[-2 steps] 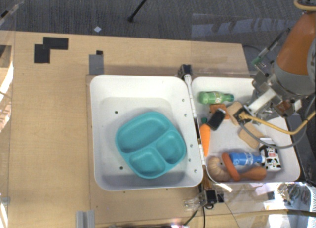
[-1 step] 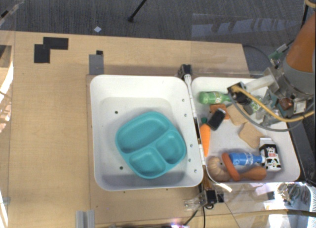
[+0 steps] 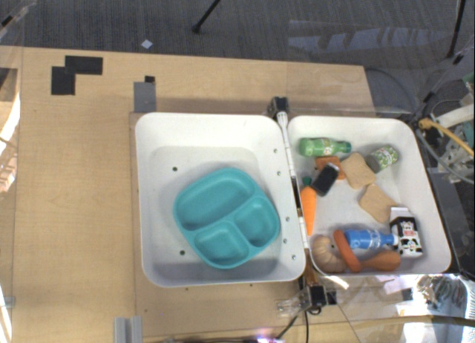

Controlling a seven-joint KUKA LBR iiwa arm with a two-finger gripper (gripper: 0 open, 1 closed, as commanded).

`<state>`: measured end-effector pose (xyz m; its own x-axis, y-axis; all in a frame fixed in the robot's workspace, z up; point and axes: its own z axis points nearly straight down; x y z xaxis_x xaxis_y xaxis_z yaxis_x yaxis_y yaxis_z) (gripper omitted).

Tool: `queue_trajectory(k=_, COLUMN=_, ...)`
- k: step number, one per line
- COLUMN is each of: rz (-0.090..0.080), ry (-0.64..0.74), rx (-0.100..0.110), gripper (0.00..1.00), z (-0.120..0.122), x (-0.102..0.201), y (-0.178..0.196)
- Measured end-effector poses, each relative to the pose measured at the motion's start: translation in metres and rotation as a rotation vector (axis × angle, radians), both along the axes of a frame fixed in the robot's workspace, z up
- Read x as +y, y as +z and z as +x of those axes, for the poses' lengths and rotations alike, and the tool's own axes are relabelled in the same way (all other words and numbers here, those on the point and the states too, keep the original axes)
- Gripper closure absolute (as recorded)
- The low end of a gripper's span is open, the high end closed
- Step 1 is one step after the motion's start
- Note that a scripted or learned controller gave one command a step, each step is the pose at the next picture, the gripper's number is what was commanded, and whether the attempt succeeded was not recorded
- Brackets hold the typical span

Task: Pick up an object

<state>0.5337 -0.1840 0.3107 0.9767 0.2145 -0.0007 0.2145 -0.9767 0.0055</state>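
A pale wooden bench point(image 3: 74, 208) carries two shallow white bins side by side, their inner rims touching. The left bin point(image 3: 156, 185) holds one teal divided plate point(image 3: 226, 217), with bare floor open all round it. The right bin point(image 3: 415, 156) is crowded (little free floor, mostly near its far right corner): one green bottle point(image 3: 323, 146), one green can point(image 3: 384, 157), two tan blocks point(image 3: 359, 170), one carrot point(image 3: 309, 208) along the left wall, one blue bottle point(image 3: 367, 240), two sausages point(image 3: 384, 261), one cow-print carton point(image 3: 405, 235). I cannot tell the claw's state.
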Motion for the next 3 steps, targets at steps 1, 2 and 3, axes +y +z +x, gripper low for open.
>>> queue_trajectory(k=1, rz=0.004, ry=0.0, rx=0.0, gripper=1.0, z=0.057, x=-0.021, y=0.0)
queue_trajectory(k=2, rz=0.005, ry=0.001, rx=-0.002, gripper=1.0, z=0.107, x=-0.019, y=0.0)
queue_trajectory(k=3, rz=0.005, ry=-0.002, rx=-0.01, gripper=1.0, z=0.11, x=-0.014, y=-0.201)
